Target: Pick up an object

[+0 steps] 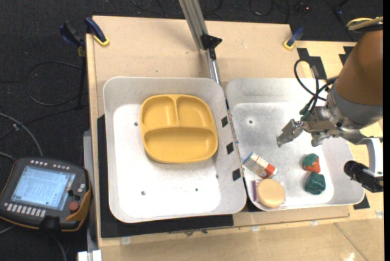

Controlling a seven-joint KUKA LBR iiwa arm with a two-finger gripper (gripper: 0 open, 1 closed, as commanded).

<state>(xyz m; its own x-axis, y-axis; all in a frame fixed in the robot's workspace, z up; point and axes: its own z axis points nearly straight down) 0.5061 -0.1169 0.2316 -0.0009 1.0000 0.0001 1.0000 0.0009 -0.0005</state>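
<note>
I see the arm [365, 80] reaching in from the right over the right bin [262, 101], with the gripper [303, 133] hanging above the bin's middle. Its 2 fingers are spread apart: 1 points left and down, ending near [285, 136], and the other sits to its right, above the toys. Nothing is between them.

The things I could pick all lie along the near edge of the right bin, below the gripper and apart from it. A red strawberry toy [311, 162] with a green top lies just below and right of the fingers, the closest of the lot. Touching or almost touching it on the near side is a dark green toy [315, 183]; I cannot tell its shape. To the left, a small carton [260, 164] with red and white print lies tilted, near the divide between the 2 bins. Just in front of it sits a round tan bun [271, 193], close to the bin's front rim.

In the left bin [122, 193] I see a yellow plate [179, 128] with 3 compartments, lying flat a little behind the bin's centre. A handheld control pad [42, 193] with a lit screen lies on the floor left of the bench.
</note>
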